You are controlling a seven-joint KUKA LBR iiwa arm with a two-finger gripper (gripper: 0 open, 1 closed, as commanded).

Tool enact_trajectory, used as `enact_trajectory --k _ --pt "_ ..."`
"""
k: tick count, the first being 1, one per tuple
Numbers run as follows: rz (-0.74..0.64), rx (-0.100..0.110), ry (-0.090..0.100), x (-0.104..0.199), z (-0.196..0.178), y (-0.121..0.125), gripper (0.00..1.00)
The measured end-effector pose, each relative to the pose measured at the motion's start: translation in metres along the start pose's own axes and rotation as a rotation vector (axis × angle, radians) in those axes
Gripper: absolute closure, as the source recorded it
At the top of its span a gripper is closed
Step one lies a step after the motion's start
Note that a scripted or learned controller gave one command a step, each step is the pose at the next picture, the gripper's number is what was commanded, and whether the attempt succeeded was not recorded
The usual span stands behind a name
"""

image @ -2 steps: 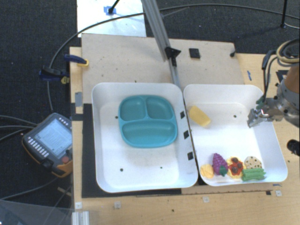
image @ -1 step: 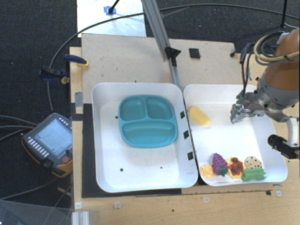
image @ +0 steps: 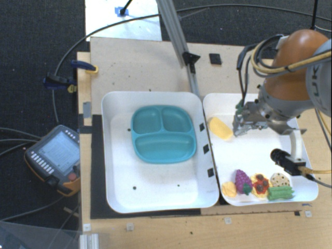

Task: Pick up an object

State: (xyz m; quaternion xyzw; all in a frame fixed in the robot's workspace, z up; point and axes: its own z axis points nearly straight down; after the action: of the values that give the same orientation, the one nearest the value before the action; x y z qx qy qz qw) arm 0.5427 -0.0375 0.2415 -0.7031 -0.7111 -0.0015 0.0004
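In the right white bin (image: 226,154) a yellow block-like toy (image: 220,128) lies near the bin's upper left. My gripper (image: 240,126) hangs just right of it, fingers pointing down toward the bin floor, close to the toy's right end. Nothing shows between the fingers. Along the bin's front edge lie a small yellow piece (image: 229,189), a purple grape bunch (image: 242,181), a pizza slice toy (image: 260,184), a cookie (image: 280,179) and a green pea pod (image: 280,193).
The left white bin (image: 119,185) holds a teal divided plate (image: 163,134). A metal pole (image: 174,22) crosses the bench behind the bins. A black fitting (image: 286,161) on the arm hangs over the right bin. A teach pendant (image: 54,158) lies left of the bench.
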Motion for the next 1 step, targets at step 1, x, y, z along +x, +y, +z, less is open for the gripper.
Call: enact_trajectory --k 1 --pt "0.001 0.001 -0.001 0.0519 0.0078 0.0028 1.0"
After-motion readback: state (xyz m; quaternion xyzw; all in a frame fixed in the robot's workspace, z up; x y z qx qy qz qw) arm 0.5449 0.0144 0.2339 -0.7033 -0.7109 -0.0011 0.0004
